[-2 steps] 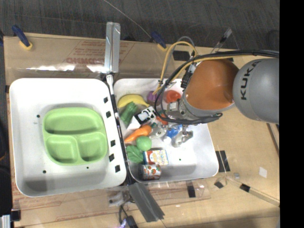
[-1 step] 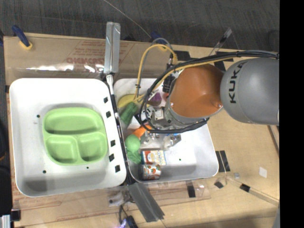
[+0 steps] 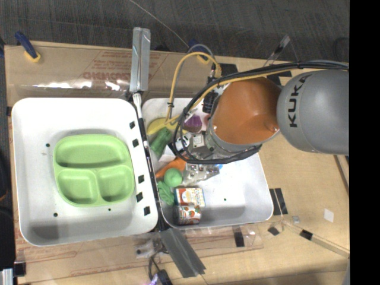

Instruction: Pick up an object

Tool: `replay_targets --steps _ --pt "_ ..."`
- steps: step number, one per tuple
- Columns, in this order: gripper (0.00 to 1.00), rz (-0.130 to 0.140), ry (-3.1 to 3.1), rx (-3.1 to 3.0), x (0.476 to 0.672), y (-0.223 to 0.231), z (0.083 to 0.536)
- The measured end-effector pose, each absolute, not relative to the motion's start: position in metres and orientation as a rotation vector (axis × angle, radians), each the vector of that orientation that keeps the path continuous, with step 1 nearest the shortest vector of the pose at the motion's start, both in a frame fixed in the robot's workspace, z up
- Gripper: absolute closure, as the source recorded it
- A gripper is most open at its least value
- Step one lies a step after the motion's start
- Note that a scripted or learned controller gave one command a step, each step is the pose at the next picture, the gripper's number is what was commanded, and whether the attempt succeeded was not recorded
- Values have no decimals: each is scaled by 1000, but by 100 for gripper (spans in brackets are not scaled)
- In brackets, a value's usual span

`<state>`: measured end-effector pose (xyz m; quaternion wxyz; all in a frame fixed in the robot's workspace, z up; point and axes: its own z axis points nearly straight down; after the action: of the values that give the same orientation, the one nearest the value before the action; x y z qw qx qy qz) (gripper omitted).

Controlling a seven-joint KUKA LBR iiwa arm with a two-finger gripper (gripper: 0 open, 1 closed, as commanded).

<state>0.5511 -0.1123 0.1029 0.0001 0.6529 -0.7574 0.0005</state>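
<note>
Two shallow white plastic bins stand side by side on a brown bench. The left bin has smooth walls and rounded corners, and in it lies a light green plastic tray with three compartments, one long and two smaller. The tray looks matte and slightly curved at its edges.

The right bin holds a small group of objects along its left side. Near the top there is a yellow rounded piece, like a banana, and just below it a green long piece. Lower, an orange piece touches a round green ball. A darker green leafy piece lies next to a small carton, a box with a printed picture of red fruit. A small purple object shows beside the arm.

The grey arm comes from the right and bends down over the right bin, its orange band wide and glossy, with black and yellow cables around it. The gripper is a metallic part under the wrist, pointing down just above the carton and beside the green ball. Whether it is apart or together I cannot tell, because the wrist covers it.
</note>
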Motion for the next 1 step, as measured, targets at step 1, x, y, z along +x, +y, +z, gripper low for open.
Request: replay_targets --steps 1 --pt "100 5 -2757 1518 560 -80 195"
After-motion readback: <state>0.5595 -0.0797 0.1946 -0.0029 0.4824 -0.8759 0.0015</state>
